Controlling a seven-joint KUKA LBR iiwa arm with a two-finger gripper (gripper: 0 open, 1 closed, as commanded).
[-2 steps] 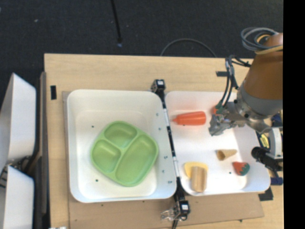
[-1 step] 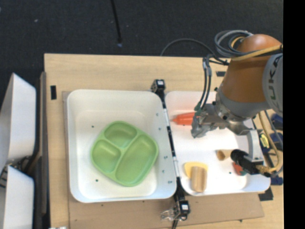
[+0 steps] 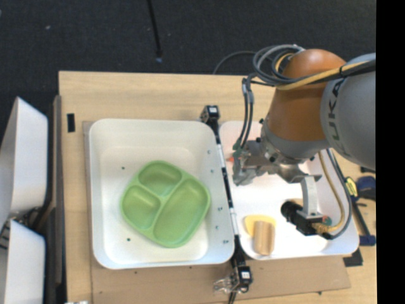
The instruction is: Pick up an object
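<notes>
A pale wooden bench (image 3: 139,84) stands on dark carpeted floor (image 3: 82,24), white panels (image 3: 25,157) at left

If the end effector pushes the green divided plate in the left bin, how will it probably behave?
The green divided plate looks like stiff molded plastic, so it probably keeps its shape. It lies flat and low, so it will likely slide on the left bin floor rather than tip or roll. It seems light.

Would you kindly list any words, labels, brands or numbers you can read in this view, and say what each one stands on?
"UK": white letters running down the grey arm housing at the right edge, cut off by the frame; only part of a longer word.
Black clamp at the top of the bins' divider: any marking is too small to read.
Green divided plate and yellow-tan block: no text visible.
</notes>
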